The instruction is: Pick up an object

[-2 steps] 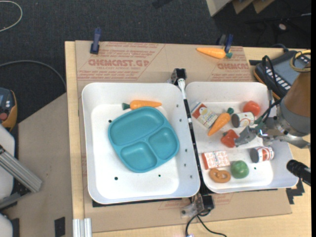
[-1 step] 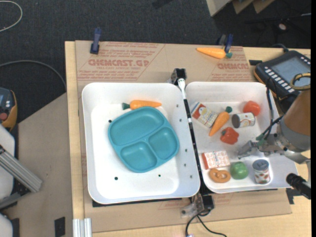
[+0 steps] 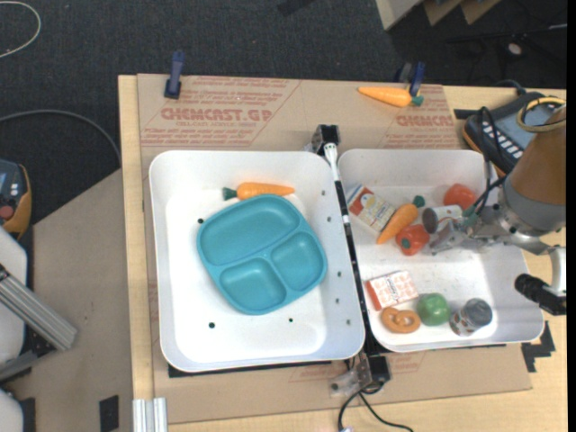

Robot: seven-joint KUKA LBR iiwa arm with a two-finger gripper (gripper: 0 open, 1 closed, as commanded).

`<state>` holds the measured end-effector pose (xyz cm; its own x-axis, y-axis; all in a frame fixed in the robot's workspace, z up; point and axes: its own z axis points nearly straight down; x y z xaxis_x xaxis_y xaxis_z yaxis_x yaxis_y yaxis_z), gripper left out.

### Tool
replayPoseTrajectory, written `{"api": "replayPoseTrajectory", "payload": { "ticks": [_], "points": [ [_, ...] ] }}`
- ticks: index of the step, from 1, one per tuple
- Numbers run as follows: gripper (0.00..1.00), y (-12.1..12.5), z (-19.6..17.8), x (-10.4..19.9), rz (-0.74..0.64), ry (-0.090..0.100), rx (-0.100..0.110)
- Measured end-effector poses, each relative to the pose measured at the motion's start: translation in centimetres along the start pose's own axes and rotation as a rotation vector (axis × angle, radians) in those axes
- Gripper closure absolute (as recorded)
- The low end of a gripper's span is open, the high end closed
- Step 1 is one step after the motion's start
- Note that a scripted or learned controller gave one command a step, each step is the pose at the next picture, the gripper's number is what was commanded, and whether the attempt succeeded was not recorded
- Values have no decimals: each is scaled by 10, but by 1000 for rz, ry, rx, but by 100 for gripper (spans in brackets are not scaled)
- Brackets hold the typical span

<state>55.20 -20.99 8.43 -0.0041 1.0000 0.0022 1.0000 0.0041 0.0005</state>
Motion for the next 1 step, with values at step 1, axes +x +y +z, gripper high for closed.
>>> {"api": "replayPoseTrajectory", "payload": {
  "ticks": [1],
  "points": [
    [0,47,0,69,-4,-1,-5]
  ]
}}
